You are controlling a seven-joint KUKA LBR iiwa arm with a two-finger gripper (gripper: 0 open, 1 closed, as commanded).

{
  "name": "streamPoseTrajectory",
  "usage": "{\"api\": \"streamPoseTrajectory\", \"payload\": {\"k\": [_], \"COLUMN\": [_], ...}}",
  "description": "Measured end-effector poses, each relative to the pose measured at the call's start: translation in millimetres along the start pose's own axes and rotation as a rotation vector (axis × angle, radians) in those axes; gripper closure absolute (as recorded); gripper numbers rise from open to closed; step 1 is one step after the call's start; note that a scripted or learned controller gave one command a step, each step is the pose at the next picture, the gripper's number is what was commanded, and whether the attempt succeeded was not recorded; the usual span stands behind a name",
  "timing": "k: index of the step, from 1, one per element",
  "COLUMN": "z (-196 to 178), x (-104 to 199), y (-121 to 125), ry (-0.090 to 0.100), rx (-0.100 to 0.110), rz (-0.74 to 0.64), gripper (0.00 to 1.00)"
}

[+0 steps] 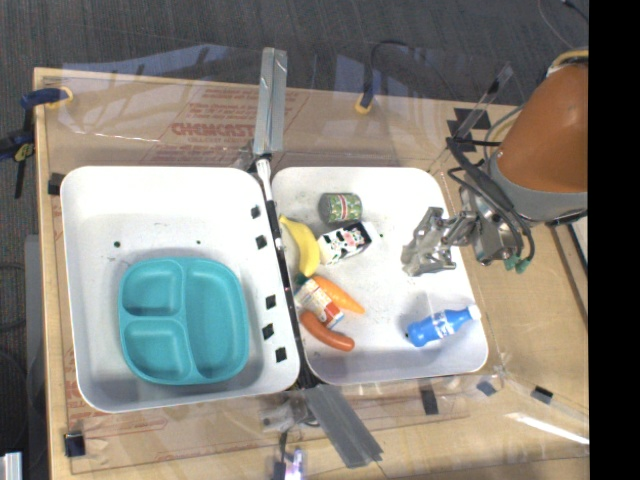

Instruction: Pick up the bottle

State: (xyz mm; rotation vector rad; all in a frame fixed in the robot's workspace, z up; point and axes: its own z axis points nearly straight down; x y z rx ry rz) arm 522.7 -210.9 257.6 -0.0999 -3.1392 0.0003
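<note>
So the gripper [428,253] is hanging over the right bin [455,363], up in its right-hand half. Honestly can't tell whether it's spread or closed from this angle, it's just a grey metal lump with cables trailing back to the arm [545,138] coming in from the right. Nothing visible in its grip.

The bottle [441,325] is the blue one with a white cap, lying on its side just below the gripper, near the bin's front right corner, cap pointing right and slightly up. It's apart from the gripper, not touching it, and it sits clear of the other stuff.

Rest of that bin is piled toward the left side: a small green can [340,207] near the top, a black and white carton-looking thing [347,241] just under it, and a banana [302,247] right beside that against the left wall. Below those there's a carrot [340,296], a small white and red package [322,303] touching it, and a sausage [328,334] at the bottom of the bunch.

Left bin [90,228] has a teal divided plate [184,320] with three compartments, sitting in the front half.
</note>
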Motion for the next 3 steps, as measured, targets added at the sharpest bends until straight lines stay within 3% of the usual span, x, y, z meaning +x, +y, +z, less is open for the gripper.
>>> {"api": "streamPoseTrajectory", "payload": {"k": [1, 2, 3], "z": [-9, 35, 35], "x": [-2, 45, 44], "y": [0, -3, -2], "ry": [-0.001, 0.001, 0.001], "rx": [0.001, 0.0, -0.001], "rz": [-0.001, 0.038, 0.038], "gripper": [1.0, 1.0, 0.0]}}
